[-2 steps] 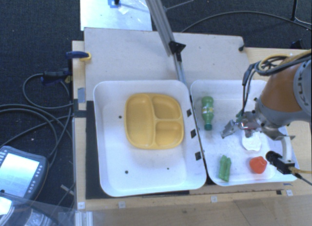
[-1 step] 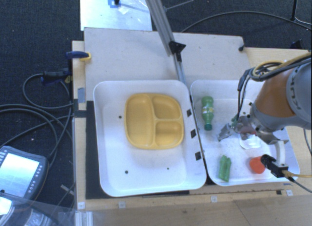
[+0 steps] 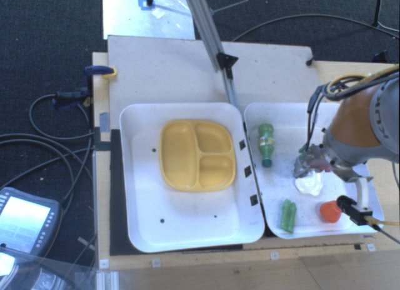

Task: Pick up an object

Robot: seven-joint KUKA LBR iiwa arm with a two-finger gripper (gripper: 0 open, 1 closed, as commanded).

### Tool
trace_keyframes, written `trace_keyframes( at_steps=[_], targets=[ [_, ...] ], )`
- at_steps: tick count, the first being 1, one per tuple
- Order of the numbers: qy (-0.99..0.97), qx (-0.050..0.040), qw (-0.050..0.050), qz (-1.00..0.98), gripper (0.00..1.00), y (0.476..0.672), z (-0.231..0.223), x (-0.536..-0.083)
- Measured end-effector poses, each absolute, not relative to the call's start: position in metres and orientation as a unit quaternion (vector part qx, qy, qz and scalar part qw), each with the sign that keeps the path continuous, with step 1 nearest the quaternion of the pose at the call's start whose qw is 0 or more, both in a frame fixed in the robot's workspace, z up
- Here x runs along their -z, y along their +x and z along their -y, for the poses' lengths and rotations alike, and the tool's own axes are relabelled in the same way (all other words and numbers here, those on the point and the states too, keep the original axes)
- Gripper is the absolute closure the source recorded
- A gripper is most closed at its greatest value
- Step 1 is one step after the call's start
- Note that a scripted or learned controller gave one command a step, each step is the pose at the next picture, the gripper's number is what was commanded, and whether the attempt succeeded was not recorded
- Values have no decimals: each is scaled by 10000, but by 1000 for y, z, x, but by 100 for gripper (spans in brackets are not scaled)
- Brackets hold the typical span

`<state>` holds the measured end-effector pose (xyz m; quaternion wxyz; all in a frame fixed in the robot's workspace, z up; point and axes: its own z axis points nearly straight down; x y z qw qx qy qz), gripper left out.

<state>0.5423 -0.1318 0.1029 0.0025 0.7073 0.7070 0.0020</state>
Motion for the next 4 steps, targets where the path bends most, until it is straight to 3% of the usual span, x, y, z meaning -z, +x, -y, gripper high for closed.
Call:
trace_keyframes(
  at_steps=[3,4],
  targets=[
    [7045,-23,33,-7097,100,563,125,-247],
    [7037,-6,-2,-7105,100,551,82,-240]
  ],
)
